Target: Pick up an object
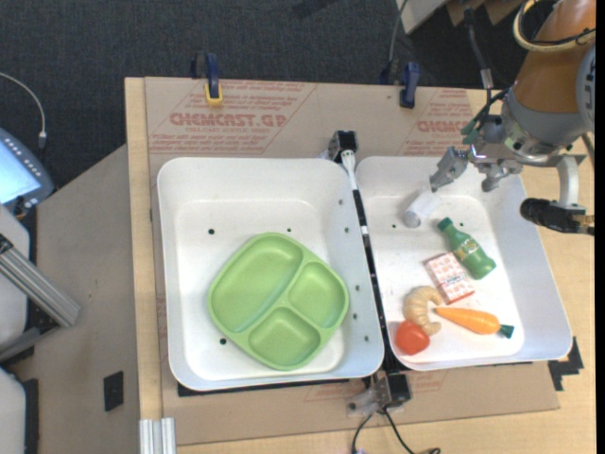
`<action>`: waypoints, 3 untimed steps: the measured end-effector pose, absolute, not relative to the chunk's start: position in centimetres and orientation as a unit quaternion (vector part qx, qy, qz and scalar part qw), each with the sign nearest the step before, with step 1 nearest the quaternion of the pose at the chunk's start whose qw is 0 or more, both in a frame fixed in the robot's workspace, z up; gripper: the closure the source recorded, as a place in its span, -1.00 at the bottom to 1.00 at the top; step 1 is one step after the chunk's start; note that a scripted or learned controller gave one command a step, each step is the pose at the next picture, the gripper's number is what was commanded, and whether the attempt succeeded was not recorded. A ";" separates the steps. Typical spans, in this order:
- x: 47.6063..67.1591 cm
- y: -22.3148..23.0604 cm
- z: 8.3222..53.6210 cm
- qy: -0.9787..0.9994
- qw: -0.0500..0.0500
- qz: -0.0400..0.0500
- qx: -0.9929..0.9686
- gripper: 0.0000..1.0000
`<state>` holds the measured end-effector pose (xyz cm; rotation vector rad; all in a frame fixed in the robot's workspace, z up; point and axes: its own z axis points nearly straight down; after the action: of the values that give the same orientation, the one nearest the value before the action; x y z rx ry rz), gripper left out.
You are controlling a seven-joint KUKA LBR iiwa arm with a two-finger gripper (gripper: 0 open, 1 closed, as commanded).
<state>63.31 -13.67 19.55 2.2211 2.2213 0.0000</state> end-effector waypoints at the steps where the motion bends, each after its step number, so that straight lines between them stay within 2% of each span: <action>1: 62.6 -13.4 13.3 0.707 -0.003 -0.002 0.707 -1.00; 2: 62.5 -13.4 8.1 0.707 -0.003 -0.002 0.707 -1.00; 3: 62.7 -13.4 9.6 0.707 0.001 0.000 0.707 1.00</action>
<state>62.73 -13.41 9.58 2.2210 2.2204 0.0009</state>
